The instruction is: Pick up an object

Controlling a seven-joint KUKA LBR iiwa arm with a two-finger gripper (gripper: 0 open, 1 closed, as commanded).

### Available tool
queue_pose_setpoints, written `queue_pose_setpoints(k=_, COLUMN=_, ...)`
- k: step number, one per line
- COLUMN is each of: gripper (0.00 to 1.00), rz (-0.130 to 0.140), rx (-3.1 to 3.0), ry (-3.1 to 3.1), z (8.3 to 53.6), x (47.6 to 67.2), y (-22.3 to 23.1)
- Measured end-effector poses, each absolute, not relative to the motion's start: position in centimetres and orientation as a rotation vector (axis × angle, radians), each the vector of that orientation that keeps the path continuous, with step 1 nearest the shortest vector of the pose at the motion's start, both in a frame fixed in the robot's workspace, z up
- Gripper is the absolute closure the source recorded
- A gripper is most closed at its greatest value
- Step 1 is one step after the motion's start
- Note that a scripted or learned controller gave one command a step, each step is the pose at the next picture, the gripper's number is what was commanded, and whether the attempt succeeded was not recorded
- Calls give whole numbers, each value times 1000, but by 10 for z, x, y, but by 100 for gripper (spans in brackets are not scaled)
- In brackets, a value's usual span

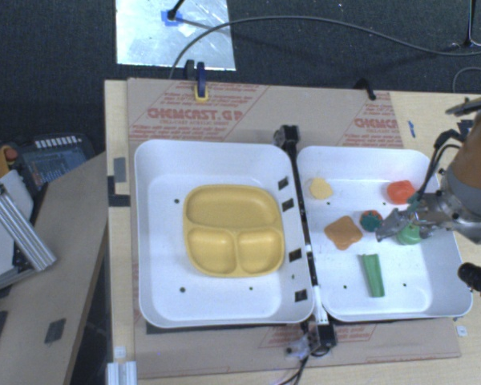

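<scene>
Camera view: your two-finger metal gripper (401, 227) sits low in the shallow white right bin (401, 299), at a small round green object (410, 233). Whether it grasps that piece cannot be told. A dark teal rounded lump (371, 220) lies just to its left, a glossy orange-red lump (400, 191) just behind. The flat green stick (372, 274) lies nearer the camera, long axis running front to back. The matte tan block (343, 232) looks soft-edged.

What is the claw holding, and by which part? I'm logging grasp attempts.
It cannot be told: the claw sits low in the right white bin beside a small teal object; no object shows gripped.
</scene>
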State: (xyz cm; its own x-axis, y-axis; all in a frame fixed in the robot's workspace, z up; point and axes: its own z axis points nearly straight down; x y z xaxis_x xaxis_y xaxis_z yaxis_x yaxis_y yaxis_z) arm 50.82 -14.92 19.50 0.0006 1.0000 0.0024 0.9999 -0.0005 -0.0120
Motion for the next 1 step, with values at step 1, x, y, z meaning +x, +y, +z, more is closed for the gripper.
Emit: queue_pose_setpoints(k=1, gripper=0, rz=-1, rx=-2219, ry=-2226, z=201, x=511, y=-149)
